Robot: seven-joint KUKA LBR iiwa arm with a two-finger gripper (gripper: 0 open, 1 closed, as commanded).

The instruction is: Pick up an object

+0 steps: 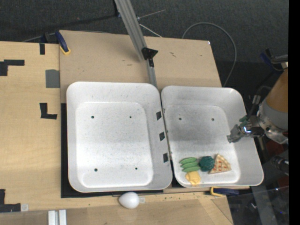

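Toy food lies in the right bin [201, 102] near its front edge: green pea pods [189, 163], a dark green broccoli piece [206, 162], a pizza slice [220, 165] and a small yellow piece [193, 177]. My gripper [236, 134] hangs at the right bin's right rim, above and to the right of the pizza slice, apart from all the pieces. Nothing shows between its fingers.
The left bin [112, 135] sits beside the right one, joined by black clips. A white egg-shaped object [129, 200] lies on the bench in front of the left bin. A slanted metal pole [133, 22] stands behind the bins.
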